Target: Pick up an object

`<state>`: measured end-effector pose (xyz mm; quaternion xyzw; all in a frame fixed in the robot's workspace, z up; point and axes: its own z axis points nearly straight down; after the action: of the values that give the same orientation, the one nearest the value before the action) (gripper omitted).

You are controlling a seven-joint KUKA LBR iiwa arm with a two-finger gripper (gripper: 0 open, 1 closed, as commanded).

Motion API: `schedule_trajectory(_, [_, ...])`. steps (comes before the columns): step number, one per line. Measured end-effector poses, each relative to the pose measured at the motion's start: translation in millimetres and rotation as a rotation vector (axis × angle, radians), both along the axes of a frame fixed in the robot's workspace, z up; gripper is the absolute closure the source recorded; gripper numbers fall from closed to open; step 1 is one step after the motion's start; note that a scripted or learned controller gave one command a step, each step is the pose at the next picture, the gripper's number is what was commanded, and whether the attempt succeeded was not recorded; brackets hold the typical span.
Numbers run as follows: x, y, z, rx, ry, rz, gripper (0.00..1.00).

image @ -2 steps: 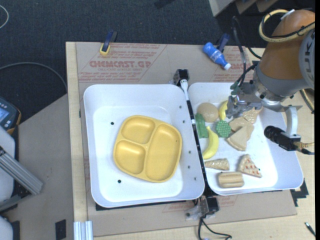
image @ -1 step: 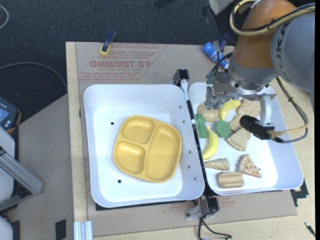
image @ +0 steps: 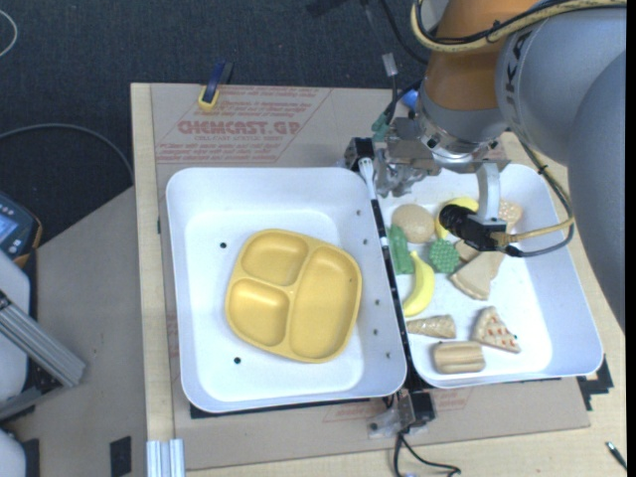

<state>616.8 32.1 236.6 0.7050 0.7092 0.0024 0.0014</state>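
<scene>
The right bin [image: 556, 296] holds several toy foods: a beige bun [image: 413, 223], a green stick [image: 400, 250], a green leafy piece [image: 443, 256], a banana [image: 422, 286], a tan wedge [image: 478, 274], a pizza slice [image: 495, 331], a cone piece [image: 430, 327] and a brown roll [image: 457, 357]. My gripper [image: 396, 179] hangs low over the far left corner of that bin, just above the bun and beside the wall between the bins. Nothing shows between its tips.
In the left bin [image: 199, 266] lies a yellow divided plate [image: 294, 294]. A yellow ring [image: 461, 207] and a small cookie [image: 511, 212] sit at the back of the right bin, partly hidden by the wrist. A blue-yellow clip [image: 212, 89] lies on the cardboard behind.
</scene>
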Motion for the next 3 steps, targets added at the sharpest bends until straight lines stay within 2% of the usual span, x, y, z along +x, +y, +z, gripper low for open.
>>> schedule_trajectory(1, [22.1,51.8,-15.5,0.0,0.002,0.0,1.0])
schedule_trajectory(3, [33.9,54.2,-20.5,-0.003,0.002,-0.006,1.0])
